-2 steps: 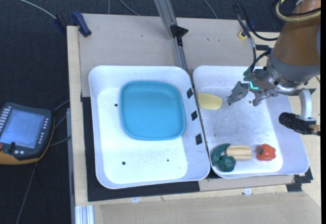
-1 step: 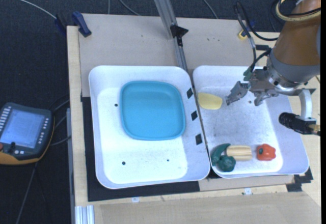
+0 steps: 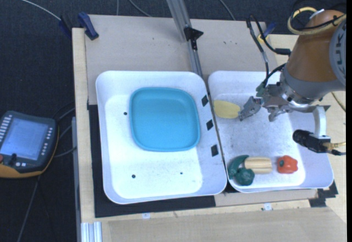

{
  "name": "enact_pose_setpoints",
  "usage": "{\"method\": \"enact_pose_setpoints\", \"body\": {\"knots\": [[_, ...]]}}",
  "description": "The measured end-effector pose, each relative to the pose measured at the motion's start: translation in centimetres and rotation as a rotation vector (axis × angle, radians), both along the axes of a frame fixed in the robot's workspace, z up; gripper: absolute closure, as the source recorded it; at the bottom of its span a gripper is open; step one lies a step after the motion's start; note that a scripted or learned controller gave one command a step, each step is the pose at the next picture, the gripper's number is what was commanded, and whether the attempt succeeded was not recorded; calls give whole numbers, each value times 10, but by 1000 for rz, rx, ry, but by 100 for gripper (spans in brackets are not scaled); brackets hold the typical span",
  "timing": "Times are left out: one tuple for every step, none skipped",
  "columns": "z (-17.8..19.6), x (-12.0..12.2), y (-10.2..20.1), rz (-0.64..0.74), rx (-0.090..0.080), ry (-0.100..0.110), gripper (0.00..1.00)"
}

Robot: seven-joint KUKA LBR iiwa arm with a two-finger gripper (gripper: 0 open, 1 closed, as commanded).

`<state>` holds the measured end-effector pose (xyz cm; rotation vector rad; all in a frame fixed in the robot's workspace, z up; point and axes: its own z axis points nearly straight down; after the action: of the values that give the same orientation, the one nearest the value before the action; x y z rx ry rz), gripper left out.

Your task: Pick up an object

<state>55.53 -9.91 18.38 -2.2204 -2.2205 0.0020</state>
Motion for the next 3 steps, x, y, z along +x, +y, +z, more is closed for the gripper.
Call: {"method": "enact_pose_setpoints", "body": {"knots": [[-42, 0, 2, 0, 0, 1, 0], [-90, -1, 2, 0, 0, 1, 0], [-78, 0, 2, 0, 0, -3, 100]]}}
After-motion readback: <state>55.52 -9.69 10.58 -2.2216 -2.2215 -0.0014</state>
